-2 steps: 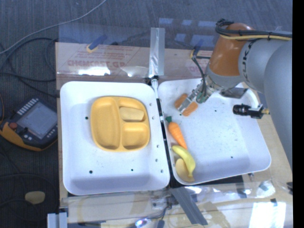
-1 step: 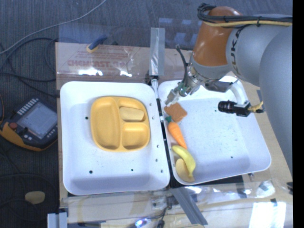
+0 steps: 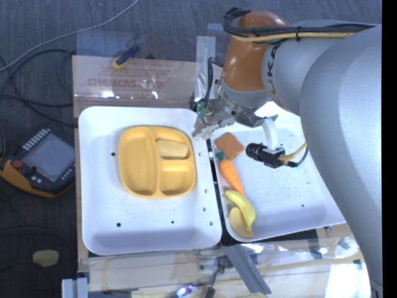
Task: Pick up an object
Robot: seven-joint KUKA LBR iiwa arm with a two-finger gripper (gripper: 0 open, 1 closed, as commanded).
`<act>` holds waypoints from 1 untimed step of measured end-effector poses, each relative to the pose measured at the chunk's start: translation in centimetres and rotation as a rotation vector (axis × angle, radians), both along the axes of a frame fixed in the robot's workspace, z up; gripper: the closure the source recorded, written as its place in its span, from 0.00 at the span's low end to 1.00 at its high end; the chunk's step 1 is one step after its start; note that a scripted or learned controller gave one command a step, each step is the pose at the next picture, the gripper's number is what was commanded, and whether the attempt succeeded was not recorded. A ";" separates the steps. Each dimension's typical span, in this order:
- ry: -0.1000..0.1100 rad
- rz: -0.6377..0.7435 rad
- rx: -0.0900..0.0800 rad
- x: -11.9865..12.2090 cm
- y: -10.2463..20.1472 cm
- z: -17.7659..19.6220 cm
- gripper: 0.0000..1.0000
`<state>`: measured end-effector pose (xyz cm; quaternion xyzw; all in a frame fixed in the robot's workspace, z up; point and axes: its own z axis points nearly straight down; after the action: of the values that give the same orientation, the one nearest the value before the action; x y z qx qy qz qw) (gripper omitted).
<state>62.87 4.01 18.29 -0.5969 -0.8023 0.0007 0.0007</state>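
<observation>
Arm [image 3: 335, 73]: bulky grey shell, orange band [image 3: 248, 54] above wrist, black cables looped on top, possibly dark lettering on band.

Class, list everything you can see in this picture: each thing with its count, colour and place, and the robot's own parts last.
bins: 2, white, side by side on the bench
tray: 1, yellow, divided, in the left bin
cracker: 1, tan, right bin, near its left wall
carrot: 1, orange, right bin, below the cracker
banana: 1, yellow, right bin, lower left corner
pendant: 1, orange and black, floor at left
arm: 1, grey with orange band, from the right
gripper: 1, above the bins' shared wall
</observation>
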 end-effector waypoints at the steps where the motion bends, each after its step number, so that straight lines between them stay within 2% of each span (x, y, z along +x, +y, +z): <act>1: -0.003 0.597 0.000 -1.3 -0.1 0.1 1.00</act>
<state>61.59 3.88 18.41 -0.3347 -0.9423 0.0001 -0.0006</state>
